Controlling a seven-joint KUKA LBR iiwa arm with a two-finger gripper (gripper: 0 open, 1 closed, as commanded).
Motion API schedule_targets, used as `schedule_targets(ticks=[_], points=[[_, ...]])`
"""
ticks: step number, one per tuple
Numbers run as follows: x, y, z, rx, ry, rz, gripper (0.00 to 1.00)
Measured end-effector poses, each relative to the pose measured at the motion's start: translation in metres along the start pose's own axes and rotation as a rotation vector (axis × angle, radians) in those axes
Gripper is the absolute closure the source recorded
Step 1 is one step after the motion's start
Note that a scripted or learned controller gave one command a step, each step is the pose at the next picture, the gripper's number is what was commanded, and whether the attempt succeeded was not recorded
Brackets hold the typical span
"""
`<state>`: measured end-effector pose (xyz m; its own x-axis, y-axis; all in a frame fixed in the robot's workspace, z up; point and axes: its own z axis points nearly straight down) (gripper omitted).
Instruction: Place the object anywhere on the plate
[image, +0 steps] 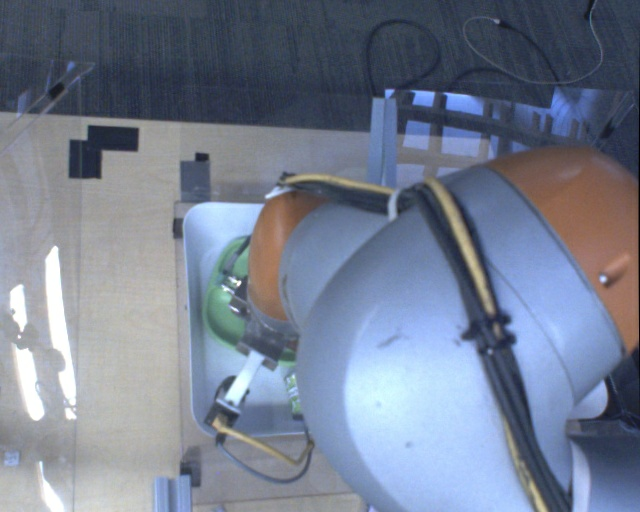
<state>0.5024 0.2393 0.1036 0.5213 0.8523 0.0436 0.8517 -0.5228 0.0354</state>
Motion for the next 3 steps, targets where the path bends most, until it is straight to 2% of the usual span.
schedule_targets(ticks=[1, 2, 3], points=[[-0.015, 0.013, -0.226, 0.034, -0.037, -0.122, 1.0], [0.022, 0.04, -0.122, 0.039, -0.041, -0.156, 1.0], [0.009, 0.02, -0.006, 0.033, -0.034, -0.084, 1.0]])
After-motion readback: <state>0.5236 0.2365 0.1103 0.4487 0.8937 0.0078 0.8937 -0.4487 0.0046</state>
